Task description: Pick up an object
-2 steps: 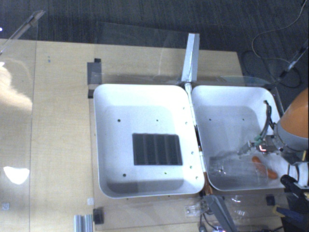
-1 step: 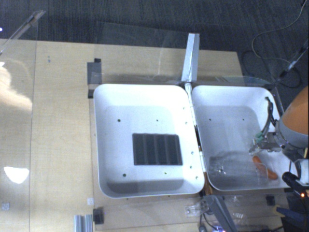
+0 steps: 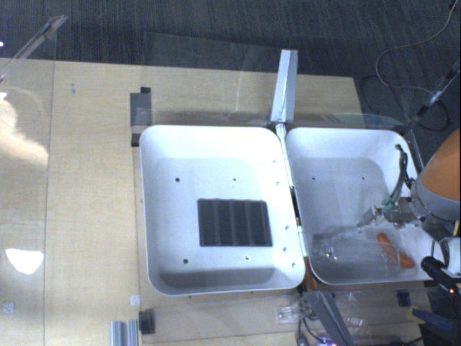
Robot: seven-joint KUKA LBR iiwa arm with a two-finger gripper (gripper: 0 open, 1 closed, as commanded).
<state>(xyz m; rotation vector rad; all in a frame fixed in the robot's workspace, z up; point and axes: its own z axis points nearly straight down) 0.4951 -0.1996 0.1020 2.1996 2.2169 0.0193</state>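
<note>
A dark grey ribbed rectangular pad [image 3: 234, 222] lies flat in the middle of the left bin [image 3: 166, 164]. In the right bin [image 3: 331, 157], a small orange object [image 3: 391, 247] rests near the front right corner. Next to it, on its left, lies a clear plastic item [image 3: 346, 249] that is hard to make out. My gripper [image 3: 383, 216] reaches in from the right edge and hangs low over the right bin, just above and behind the orange object. The grey arm with its orange band [image 3: 443, 179] rises behind it. Nothing can be seen held in the gripper.
An upright metal post [image 3: 284, 85] stands at the back between the two bins. Black cables [image 3: 401, 171] run along the right bin's right wall. Clamps and wiring sit at the bench's front edge [image 3: 324, 316]. A clear panel covers the wooden bench on the left.
</note>
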